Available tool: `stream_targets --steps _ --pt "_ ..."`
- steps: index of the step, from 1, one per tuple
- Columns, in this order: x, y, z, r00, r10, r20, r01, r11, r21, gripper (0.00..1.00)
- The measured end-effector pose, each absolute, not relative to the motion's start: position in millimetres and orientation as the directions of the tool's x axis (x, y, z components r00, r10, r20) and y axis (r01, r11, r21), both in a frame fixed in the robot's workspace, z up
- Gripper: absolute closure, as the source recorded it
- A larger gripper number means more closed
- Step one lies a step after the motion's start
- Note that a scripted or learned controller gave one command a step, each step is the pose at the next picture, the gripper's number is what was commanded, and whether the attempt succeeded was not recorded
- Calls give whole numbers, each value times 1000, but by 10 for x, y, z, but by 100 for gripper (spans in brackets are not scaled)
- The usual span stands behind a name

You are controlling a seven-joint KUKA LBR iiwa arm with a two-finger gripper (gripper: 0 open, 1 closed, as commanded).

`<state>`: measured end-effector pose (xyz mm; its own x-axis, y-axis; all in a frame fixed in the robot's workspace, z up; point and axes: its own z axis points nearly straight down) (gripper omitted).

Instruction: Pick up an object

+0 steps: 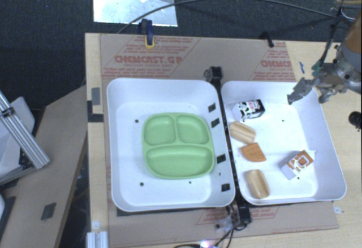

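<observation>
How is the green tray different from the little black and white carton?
The green tray is big, flat and split into three compartments; the carton is small and boxy. The tray is one plain green; the carton is patched black and white. The tray lies in the left bin, the carton in the right bin beside other small things. Both rest untouched on a white bin floor.

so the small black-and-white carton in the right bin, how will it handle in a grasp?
The black-and-white carton looks boxy and lies on its side, so it probably won't roll. It appears small, likely light, and may skid on the smooth right bin floor if nudged. It lies apart from the bread roll, leaving room around it.
</observation>
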<state>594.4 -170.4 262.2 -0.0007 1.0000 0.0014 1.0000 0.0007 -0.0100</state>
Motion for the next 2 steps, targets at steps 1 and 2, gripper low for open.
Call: stream_targets --steps 1,2 --pt "5964 -1698 2694 -3 1000 -1 1000 3 2 0" --pt "6010 -1727 2269 -1 1000 -1 1000 1 0 0"
